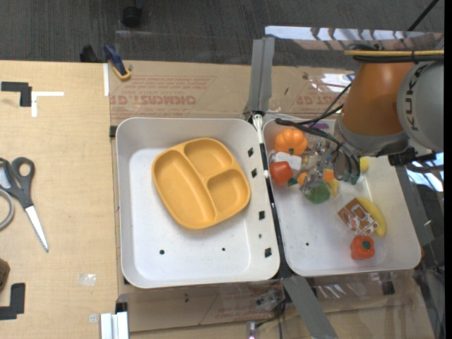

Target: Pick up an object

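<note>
The right bin (311, 249) holds several toy foods. An orange pumpkin (290, 141) lies at its back left, with a red piece (280, 173) just in front of it. A green piece (318, 193) sits near the middle, next to a small orange bit (304, 179). Toward the front right lie a yellow banana (376, 217), a printed packet (356, 217) and a red-orange fruit (362, 247). My gripper (323, 167) hangs low over the cluster between the pumpkin and the green piece, and its tips are lost among the toys.
The left bin (134, 210) bears an orange divided plate (202, 181). The grey arm with its orange band (381, 101) covers the right bin's back right corner. Scissors (27, 200) lie on the bench at far left.
</note>
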You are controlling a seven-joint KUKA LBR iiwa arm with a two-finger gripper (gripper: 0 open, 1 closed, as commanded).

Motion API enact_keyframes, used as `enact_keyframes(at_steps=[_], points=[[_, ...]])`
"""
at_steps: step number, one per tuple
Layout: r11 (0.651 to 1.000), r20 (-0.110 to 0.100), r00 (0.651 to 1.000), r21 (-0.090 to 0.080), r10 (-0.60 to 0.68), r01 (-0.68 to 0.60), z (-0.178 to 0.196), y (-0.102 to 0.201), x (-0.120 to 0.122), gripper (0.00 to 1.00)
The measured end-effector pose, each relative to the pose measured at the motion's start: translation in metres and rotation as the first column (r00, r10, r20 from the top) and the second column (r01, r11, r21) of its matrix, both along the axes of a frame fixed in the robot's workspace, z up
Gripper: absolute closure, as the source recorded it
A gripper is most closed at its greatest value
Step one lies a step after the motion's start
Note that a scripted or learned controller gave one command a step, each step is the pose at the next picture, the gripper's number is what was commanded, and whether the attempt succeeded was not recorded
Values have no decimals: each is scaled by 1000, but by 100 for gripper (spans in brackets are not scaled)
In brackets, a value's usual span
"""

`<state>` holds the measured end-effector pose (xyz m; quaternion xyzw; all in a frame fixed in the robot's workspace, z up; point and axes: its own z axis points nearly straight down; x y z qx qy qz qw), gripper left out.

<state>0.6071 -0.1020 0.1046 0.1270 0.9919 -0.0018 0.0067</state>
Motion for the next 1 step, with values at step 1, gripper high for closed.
enact_keyframes(at_steps=[1], points=[[1000,0,1000,0,0,0,0,0,0,0]])
